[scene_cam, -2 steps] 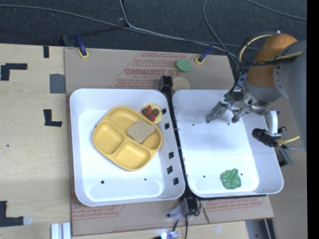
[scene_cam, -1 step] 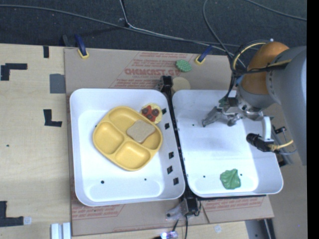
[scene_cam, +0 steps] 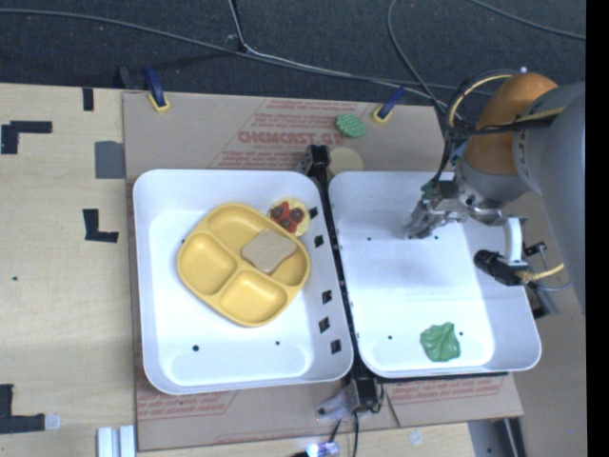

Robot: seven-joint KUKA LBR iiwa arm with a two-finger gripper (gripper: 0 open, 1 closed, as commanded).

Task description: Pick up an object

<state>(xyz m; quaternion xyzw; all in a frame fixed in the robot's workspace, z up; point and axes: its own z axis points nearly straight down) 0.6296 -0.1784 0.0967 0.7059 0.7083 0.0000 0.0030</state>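
My hand [scene_cam: 421, 223] hangs over the far part of the right bin [scene_cam: 400, 284], I cannot tell its state, and the green leaf [scene_cam: 441, 341] lies toward the near edge.

The arm [scene_cam: 557, 150] is smooth grey, rounded in its casing; an orange band [scene_cam: 509, 112] wraps it above the wrist; thin cables, one yellow, loop beside the band; a small metallic gripper [scene_cam: 423, 219] ends it; a black fitting with yellow wire sits nearer.
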